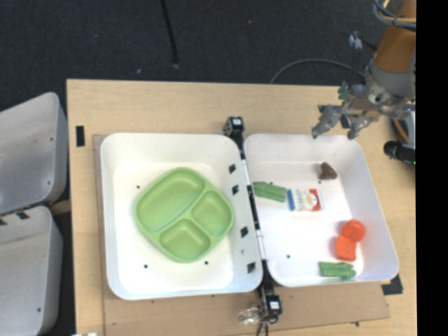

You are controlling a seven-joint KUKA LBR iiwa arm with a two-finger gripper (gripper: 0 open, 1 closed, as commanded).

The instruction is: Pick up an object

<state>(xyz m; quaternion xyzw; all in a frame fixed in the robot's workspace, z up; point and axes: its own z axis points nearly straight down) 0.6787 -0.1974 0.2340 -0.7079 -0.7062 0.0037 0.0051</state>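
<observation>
Candidate items, all in the right bin (371,187): small dark brown lump (327,171) near the far wall, nearest the gripper; probably light and hard, rounded, best pinched across its narrow width. Green block (269,192) lying flat just beside the dividing edge, elongated; likely rigid and light, to be taken across the short side. Small white carton with red and blue print (305,200) just beside the green block, lying flat; probably thin-walled and crushable, awkward to get under. Orange cup-like piece (349,241) toward the right wall, seemingly tipped on its side; likely smooth plastic, liable to roll or slip, better pinched at the rim. Second green piece (337,270) near the front wall, flat and oblong, probably light. All items apart from one another except carton and block, which lie close. Left bin (119,271): one green three-compartment plate (184,214), compartments bare, too wide for a pinch except at the rim. Gripper (341,123) hanging over the counter (175,103) just beyond the right bin's far wall, fingers spread apart, nothing between them. No item yet lifted.
</observation>
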